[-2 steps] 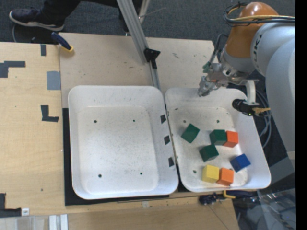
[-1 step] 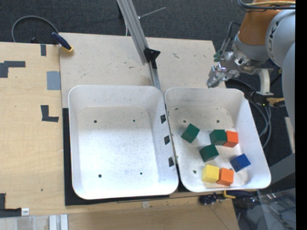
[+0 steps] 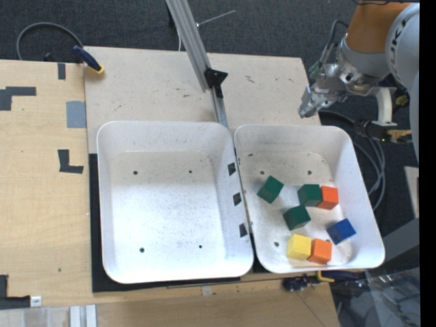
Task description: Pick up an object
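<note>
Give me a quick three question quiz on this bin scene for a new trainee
1. True or false: all the blocks lie in the right bin.
2. How many green blocks are there? A) one B) three C) five
3. Fill in: the hand is above the bench, just beyond the right bin's ____ rim.

Key:
1. True.
2. B: three green blocks.
3. Far.
</note>
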Controlling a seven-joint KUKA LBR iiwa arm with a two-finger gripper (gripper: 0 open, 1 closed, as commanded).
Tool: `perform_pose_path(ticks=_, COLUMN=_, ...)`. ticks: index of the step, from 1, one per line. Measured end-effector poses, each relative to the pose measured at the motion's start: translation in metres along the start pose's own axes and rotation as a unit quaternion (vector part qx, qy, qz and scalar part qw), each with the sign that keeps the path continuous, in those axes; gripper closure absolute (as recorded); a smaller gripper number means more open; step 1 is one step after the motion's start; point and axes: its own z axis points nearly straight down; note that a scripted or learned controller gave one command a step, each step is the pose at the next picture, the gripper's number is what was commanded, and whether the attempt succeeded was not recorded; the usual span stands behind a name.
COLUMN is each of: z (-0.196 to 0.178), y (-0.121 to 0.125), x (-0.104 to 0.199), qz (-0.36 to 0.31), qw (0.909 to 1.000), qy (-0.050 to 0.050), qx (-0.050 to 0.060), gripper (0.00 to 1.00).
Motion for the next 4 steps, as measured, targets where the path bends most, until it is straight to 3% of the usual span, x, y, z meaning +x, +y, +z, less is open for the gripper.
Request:
perform_pose_path(ticks=2, z=0.027, y=-0.007, x=0.108, qz=-0.002, qw=1.0, qy=0.001, qx=0.003, gripper=1.0)
perform_pose_path(ticks=3, z=0.015, y=-0.011, x=0.159, qz=-0.002, qw=1.0, qy=0.001, qx=0.001, gripper=1.0)
perform_pose_path(ticks=4, z=0.027, y=-0.025, x=0.216, qz=-0.002, qw=1.0, qy=0.001, qx=0.003, gripper=1.0)
